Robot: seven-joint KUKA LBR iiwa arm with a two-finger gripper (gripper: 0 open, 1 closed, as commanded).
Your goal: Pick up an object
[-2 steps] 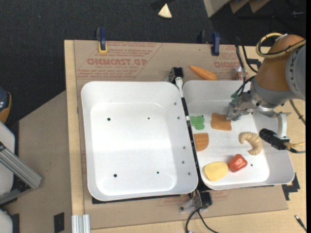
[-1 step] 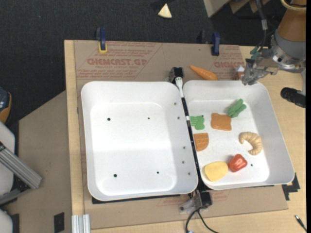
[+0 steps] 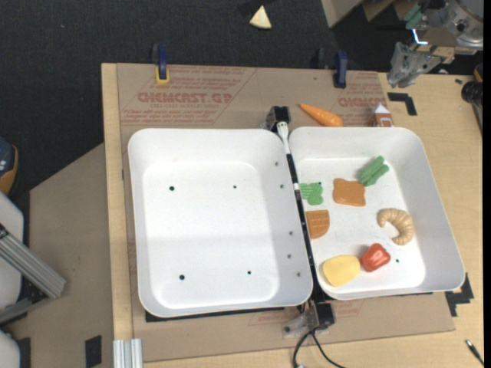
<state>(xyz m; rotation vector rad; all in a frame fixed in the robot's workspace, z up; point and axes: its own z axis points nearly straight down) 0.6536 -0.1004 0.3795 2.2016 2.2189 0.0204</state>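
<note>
So the gripper [image 3: 404, 67] hangs over the counter's [image 3: 453, 121] top-right corner, can't tell its state. Toy foods, like the croissant [image 3: 397, 225], lie well apart in the right bin [image 3: 430, 167]. Cardboard reads "CHEMCAST".

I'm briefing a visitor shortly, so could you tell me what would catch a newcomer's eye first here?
The cluster of bright toy foods in the right bin: a red pepper and yellow piece near its front, a croissant toward its right side. An orange carrot lies outside, just behind that bin, and the gripper hovers at the upper right.
</note>
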